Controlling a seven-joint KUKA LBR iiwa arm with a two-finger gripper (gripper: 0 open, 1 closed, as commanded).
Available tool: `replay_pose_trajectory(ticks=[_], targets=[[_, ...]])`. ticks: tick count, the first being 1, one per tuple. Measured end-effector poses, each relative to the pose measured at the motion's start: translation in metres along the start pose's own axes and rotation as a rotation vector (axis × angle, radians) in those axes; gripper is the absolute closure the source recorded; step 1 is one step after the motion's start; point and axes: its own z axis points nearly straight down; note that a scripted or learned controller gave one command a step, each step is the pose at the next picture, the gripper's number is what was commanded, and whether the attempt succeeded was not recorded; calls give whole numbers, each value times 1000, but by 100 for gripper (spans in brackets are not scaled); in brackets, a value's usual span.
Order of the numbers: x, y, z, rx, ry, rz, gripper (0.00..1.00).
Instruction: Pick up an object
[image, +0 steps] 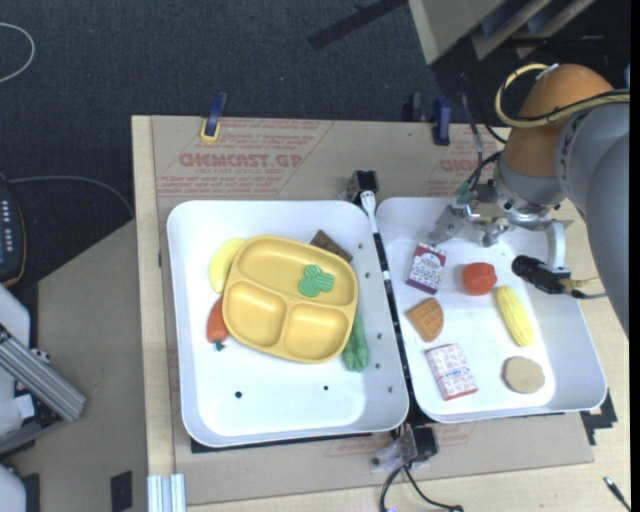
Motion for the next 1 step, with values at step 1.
replay_pose_trajectory(ticks=[1], targets=[[0,2,-14,-6,-2,-1,100]])
